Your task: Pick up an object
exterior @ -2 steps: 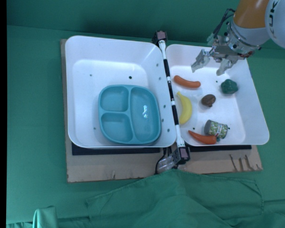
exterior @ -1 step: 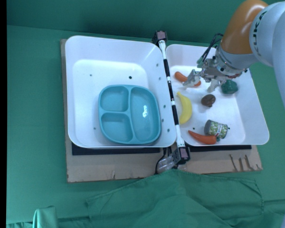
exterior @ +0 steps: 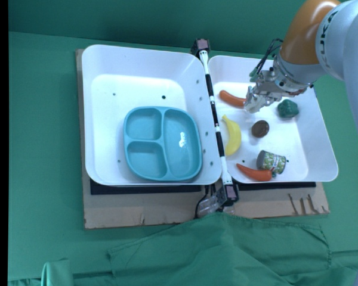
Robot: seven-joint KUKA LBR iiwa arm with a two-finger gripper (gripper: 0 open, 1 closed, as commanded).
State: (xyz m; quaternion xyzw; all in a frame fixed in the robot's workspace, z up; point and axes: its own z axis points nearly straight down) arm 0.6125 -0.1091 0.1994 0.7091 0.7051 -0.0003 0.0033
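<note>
My gripper (exterior: 254, 104) hangs over the right bin (exterior: 319, 154), just right of an orange-red sausage-shaped piece (exterior: 231, 98) and above a brown round piece (exterior: 260, 128). Nothing shows between its fingers. A dark green lumpy piece (exterior: 287, 108) lies to its right. A yellow banana (exterior: 231, 134) lies near the bin's left wall. A small green-labelled can (exterior: 271, 161) lies on its side near the front, with an orange carrot-like piece (exterior: 255, 172) beside it.
The left bin (exterior: 107, 70) holds a teal three-compartment plate (exterior: 162, 143). A black-and-white divider bar (exterior: 215, 115) runs between the bins. Green cloth (exterior: 227, 249) covers the bench in front.
</note>
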